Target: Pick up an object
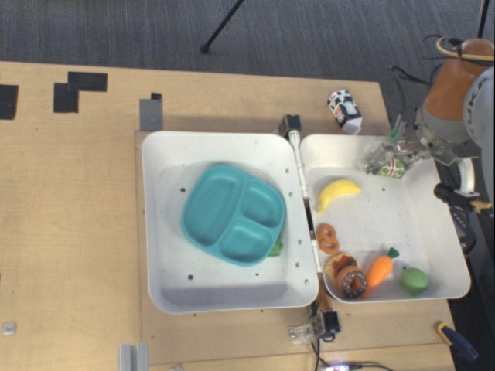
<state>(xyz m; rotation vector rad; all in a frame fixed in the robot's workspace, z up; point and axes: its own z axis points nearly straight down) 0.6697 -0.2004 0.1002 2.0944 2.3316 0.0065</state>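
Cow-patterned carton (pixel 345 110) on the bench, its print too small to read

- The surface (pixel 69 230) is pale tan board, with dark carpeted floor (pixel 232 14) beyond its far edge.
- Two shallow white bins sit on it side by side, touching: the left bin (pixel 166 284) and the right bin (pixel 433 230).
- A small black-and-white carton (pixel 345 110) (cow-patterned, tilted) lies on the board just behind the right bin.
- Black patches (pixel 77 90) mark the far left corner.
- A grey bracket (pixel 151 114) stands at the left bin's far corner.
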